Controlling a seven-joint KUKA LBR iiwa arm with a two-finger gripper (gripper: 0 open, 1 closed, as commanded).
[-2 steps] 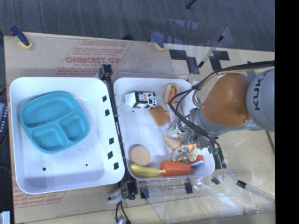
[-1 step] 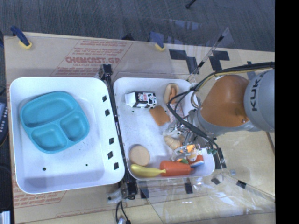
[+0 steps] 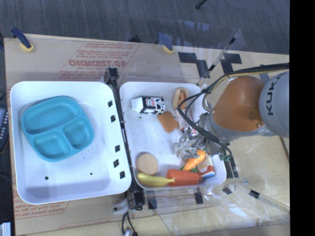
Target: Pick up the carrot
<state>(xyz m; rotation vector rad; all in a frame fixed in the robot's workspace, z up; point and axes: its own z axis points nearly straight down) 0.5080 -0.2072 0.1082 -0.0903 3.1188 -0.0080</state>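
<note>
1. Nearest the lens, raised above everything else: grey arm (image 3: pixel 275 102) with its glossy orange band (image 3: pixel 238 109), reached in from the right over the right bin's far-right side.
2. Far left: left bin (image 3: pixel 29 186), shallow, white, smooth plastic with rounded corners. Held a sky-blue tray (image 3: pixel 56 127), soft-edged, moulded into three compartments, matte.
3. Next over: right bin (image 3: pixel 147 139), same white plastic. Along its upper wall lay a small milk carton (image 3: pixel 147 104), boxy, printed black on white, tipped on its side.
4. Low in that bin: a flat tan disc (image 3: pixel 146 163), biscuit-like, and just below it a curved yellow banana (image 3: pixel 153 180), smooth and plastic-looking.
5. Toward the middle: a brown bread-like slab (image 3: pixel 169 122), and above it a pale bun-shaped piece (image 3: pixel 180 97) against the upper wall.
6. Beside the banana's tip: a long red-orange piece (image 3: pixel 183 176), rounded, lying along the lower wall.
7. Taken to be the carrot (image 3: pixel 196 160): bright orange, tapered, smooth, lying in the right bin's lower right corner, touching or just above the red-orange piece, with a small red-and-blue packet (image 3: pixel 209 171) beside it.
8. Gripper (image 3: pixel 191 145): metal, tangled with black cables, hung right over the carrot. Could not tell whether clenched or released, nor whether anything was grasped.
9. Judged progress: approach made, carrot not lifted clear of the bin. Left to do: a sure grasp and the raise.
</note>
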